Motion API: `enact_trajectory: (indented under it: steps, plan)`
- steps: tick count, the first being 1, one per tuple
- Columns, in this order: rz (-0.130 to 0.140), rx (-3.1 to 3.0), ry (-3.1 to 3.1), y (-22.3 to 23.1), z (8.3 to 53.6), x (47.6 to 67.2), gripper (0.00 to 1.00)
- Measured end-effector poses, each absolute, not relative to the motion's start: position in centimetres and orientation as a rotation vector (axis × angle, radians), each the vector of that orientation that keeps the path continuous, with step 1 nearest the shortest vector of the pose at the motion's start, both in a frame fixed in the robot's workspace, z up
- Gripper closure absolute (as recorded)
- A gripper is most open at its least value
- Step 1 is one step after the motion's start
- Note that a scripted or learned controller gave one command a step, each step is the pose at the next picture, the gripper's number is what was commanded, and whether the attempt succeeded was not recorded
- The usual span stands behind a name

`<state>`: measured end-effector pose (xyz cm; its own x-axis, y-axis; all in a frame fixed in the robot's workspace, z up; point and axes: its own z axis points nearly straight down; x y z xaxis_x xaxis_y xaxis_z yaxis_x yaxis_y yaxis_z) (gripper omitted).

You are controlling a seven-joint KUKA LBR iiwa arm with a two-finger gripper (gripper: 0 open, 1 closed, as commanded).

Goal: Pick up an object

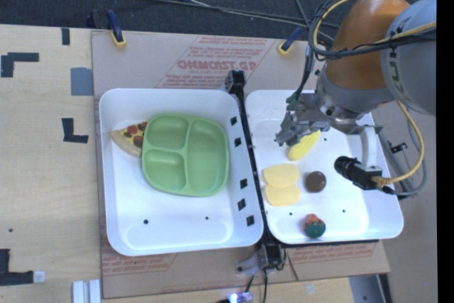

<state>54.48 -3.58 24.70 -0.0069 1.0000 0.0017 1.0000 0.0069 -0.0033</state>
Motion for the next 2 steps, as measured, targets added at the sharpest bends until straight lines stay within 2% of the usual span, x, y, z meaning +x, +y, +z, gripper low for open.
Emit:
enact_trajectory:
  steps: [2]
  plan:
    - [0.004,-2.213,-2.226,6.9,22.0,54.1,1.00]
